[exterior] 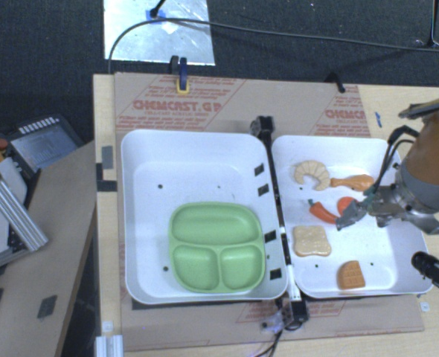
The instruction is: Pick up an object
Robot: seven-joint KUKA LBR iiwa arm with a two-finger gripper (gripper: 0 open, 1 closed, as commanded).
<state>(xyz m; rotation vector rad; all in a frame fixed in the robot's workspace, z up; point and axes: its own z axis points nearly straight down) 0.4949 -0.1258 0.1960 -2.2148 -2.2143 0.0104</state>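
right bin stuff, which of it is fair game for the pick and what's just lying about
For the job:
croissant
drumstick
chili
toast
cracker
pincer, low by the chili

Lying about:
green tray in the left bin
clamp
foil sheet

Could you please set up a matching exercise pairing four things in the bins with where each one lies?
Things:
1. green divided plate
2. croissant
3. slice of bread
4. small orange-brown biscuit

Places:
A. right bin, far side
B. right bin, near edge
C. left bin, near half
D. right bin, beside the divider between the bins

Pairs: 1-C, 2-A, 3-D, 4-B
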